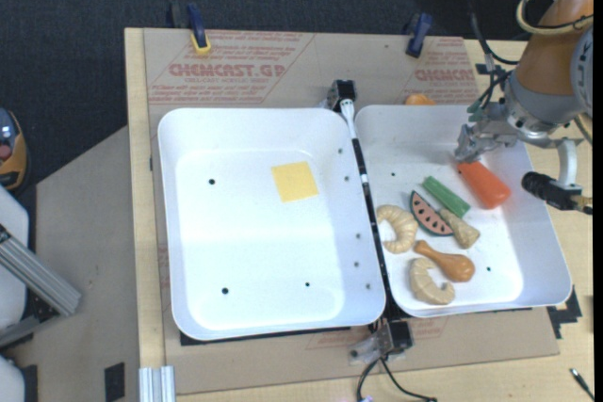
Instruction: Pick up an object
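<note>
Camera view, looking down at a slant: the grey arm with its orange band reaches in from the right, its jaws low over the far part of the right-hand shallow white bin, just beside the upper end of an orange carrot-shaped toy. Whether the jaws stand wide or narrow cannot be told; nothing shows between them, so no grasp is claimed. The carrot, likely the target given how near it lies, rests on the bin floor. Near it, toward the bin's middle, a green stick-shaped piece, a watermelon-slice toy, two pale croissant-shaped pieces and a brown drumstick toy crowd together, which probably makes the carrot at the cluster's edge the easier pick. The left-hand white bin carries a flat yellow square, well apart from the arm. Both bins sit on the brown board covering the desk.
</note>
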Controlling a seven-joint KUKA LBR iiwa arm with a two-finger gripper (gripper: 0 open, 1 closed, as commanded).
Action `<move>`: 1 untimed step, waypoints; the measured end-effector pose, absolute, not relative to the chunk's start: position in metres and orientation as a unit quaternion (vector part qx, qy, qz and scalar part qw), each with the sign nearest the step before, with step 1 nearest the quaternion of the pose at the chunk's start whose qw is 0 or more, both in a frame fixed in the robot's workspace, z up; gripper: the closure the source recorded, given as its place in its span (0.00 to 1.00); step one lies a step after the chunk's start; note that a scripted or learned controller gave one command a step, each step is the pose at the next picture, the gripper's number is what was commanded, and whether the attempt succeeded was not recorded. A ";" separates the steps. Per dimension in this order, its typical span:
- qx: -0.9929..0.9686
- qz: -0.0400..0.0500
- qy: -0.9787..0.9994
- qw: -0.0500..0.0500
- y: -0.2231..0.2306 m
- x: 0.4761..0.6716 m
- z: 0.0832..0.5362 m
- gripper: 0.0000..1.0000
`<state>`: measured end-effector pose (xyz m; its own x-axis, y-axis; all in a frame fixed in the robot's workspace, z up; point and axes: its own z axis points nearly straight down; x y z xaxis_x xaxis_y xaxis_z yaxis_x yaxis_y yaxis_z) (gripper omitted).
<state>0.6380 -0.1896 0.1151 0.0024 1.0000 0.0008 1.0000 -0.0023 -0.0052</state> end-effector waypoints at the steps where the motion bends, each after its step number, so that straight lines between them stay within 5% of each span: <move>1: -0.707 -0.001 -0.707 -0.004 -0.225 0.668 0.085 1.00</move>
<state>0.6682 -0.2253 0.0846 0.0004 1.0000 -0.0041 1.0000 -0.0004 0.0064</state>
